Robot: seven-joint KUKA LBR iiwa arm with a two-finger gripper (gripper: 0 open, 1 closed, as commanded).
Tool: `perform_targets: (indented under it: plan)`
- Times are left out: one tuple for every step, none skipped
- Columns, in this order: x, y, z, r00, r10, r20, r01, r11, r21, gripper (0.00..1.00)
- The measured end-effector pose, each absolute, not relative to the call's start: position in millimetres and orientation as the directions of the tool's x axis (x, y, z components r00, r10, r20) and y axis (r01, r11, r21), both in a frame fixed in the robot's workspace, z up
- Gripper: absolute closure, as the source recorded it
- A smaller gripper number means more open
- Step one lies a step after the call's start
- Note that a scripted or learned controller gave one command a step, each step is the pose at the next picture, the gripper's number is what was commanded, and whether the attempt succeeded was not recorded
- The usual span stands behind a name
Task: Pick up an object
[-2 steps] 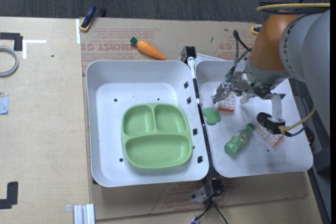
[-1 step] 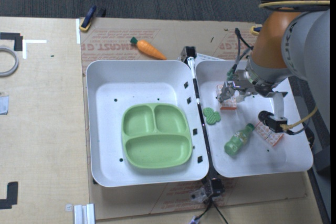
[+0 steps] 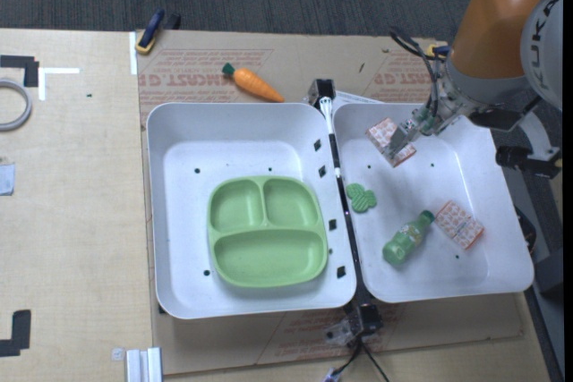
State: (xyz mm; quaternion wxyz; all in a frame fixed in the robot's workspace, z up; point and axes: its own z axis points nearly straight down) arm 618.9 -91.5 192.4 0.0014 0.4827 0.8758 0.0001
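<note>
The grey arm with its orange band (image 3: pixel 501 13) reaches in from the right and brings the end effector (image 3: pixel 410 134) down over the far left part of the right-hand shallow white bin (image 3: pixel 501 273). Right at its tip sits a small flat packet with a red-and-white checked pattern (image 3: pixel 389 141), lying tilted near the bin's far wall. The tip overlaps the packet's right edge, but the slant of the view makes it impossible to tell whether the end effector is released or clenched, or whether the packet is gripped at all.

The other things in this bin lie nearer the camera and apart from the end effector. A small dark green ridged round piece (image 3: pixel 361 198) rests close to the bin's left wall. A green translucent plastic bottle (image 3: pixel 406 239) lies on its side, slanted, in the middle of the near half. Just beside the bottle's upper end, to its right, lies a second red-and-white checked flat packet (image 3: pixel 458 224).

The left-hand shallow white bin (image 3: pixel 179 139) holds a pale green plastic plate divided into three compartments (image 3: pixel 267 231), set toward the near right part of the bin floor.

Beyond the bins, on the cardboard sheet (image 3: pixel 197 72) that covers the surface, an orange toy carrot with a green top (image 3: pixel 252 82) lies at a slant near the far edge of the left bin. A blue-and-yellow handled tool (image 3: pixel 150 29) lies farther off, at the cardboard's far left corner.
</note>
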Motion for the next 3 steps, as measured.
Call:
perform_targets:
  plan:
    - [618.9, -91, 192, -0.534, 0.846, -0.002, 0.846, 0.534, 0.001, 0.0]
    - [539.4, -77, 202, -0.834, 0.552, -0.001, 0.552, 0.834, 0.001, 0.0]
    - [633.3, -109, 102, -0.902, 0.431, -0.004, 0.431, 0.902, 0.001, 0.0]
